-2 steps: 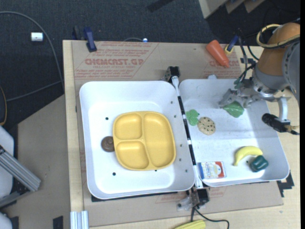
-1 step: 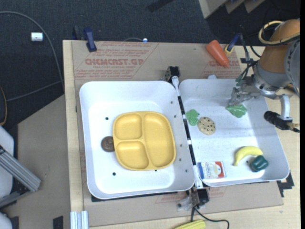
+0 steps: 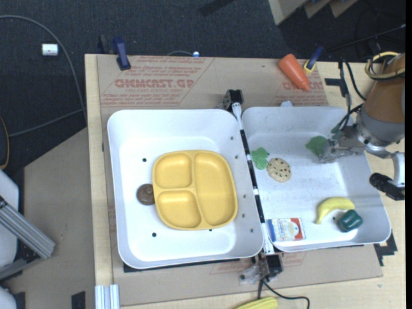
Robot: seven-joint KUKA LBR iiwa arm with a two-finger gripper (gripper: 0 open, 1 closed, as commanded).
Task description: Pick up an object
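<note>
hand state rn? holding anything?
Hand: cannot be told whether open or closed. It sits low in the right white bin, against a small green object; no grasp visible.

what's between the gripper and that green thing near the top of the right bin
Nothing visible. The gripper is right at the green object in the right bin, with no other item between them. The cookie and banana lie off to the side.

A: Bright, even overhead light; the two shallow white plastic bins look nearly washed out, with soft shadows under their rims.

B: Agreed; the dark blue carpeted floor stays dim; the grey arm with its orange band blurs slightly.
</note>
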